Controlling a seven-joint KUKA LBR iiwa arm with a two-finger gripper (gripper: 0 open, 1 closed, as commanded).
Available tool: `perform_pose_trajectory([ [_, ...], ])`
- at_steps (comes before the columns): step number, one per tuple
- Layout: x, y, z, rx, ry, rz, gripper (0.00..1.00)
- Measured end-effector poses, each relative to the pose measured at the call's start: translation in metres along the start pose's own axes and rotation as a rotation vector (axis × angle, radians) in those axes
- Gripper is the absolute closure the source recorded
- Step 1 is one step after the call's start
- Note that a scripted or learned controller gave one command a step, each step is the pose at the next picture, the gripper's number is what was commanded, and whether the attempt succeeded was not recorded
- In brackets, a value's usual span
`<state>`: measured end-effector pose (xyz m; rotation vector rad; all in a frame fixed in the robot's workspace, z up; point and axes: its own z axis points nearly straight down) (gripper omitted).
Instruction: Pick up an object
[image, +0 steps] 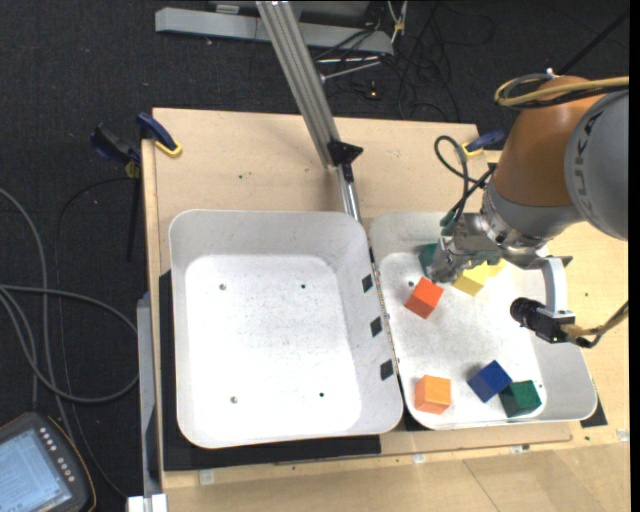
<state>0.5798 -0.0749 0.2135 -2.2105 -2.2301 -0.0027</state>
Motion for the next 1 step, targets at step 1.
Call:
perform_pose_trajectory([
  [1,0.0573,0.0175,-0.0060,-0.003,0.000,-0.001,1.00],
])
